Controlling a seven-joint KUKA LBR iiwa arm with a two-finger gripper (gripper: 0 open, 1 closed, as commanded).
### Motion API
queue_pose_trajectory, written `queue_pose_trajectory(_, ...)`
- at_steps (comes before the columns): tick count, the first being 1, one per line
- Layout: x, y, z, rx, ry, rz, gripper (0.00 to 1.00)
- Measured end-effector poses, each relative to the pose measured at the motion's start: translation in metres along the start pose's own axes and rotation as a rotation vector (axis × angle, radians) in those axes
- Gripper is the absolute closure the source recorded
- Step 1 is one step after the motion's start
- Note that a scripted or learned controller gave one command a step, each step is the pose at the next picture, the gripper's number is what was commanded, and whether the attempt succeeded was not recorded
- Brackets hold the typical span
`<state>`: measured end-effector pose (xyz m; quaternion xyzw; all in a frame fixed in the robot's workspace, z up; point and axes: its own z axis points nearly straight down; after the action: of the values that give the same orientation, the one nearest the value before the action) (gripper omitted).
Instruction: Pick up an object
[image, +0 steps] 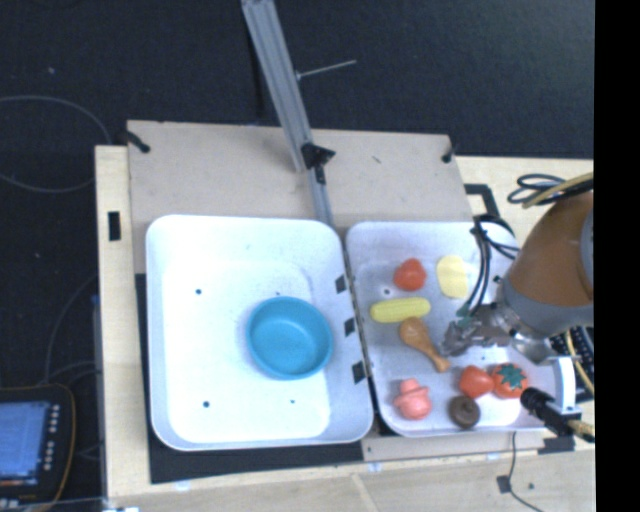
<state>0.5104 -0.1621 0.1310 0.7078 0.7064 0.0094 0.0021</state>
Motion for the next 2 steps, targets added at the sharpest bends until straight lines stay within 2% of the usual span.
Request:
queue_pose_trajectory(1,0.001,0.003,-0.066,0.008,-0.011,-0.007,1.00)
queue_pose_trajectory(2,-0.005,0.014,-0.126,0.008,-0.011,-0.008,1.00)
